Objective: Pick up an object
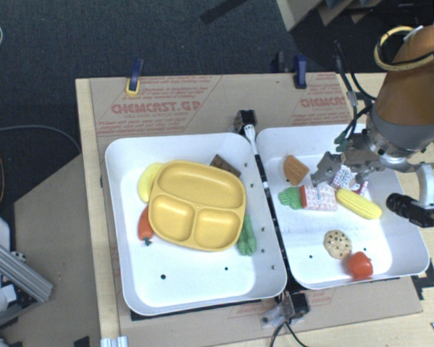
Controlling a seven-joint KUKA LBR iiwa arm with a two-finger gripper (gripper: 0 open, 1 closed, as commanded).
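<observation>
Take the right bin [403, 264] as your landmark. The tool [341, 168] hangs over its far half, fingers spread moderately and nothing between them; the near fingertip sits just above a small white packet with red print [321, 198].

That packet is your likeliest target, judging from where the tool is. It lies flat near the middle of the right bin, touching a toy strawberry [293, 198] on the side toward the left bin, with a yellow corn cob [358, 203] just beside it on the arm's side. It looks like a thin, light pouch, probably soft and a bit slick, so you should expect it to crumple or slide rather than resist. Pinch across its short width, near the middle, and come down squarely; an edge grip may let it slip out. Watch that the fingers do not catch the corn or the strawberry instead.

Elsewhere in the right bin you have a tan slice of bread or toast [295, 169] toward the far side, a chocolate-chip cookie [337, 243] nearer the front, and a red tomato-like piece [360, 265] at the front rim. All look like rigid, light plastic play food.

The left bin [131, 268], beside the landmark, carries a yellow divided plate [195, 204] resting on top of several pieces: a yellow item [148, 181], a red-orange one [144, 227], something green [246, 239] and a brown piece [225, 165] peeking out from its edges.
</observation>
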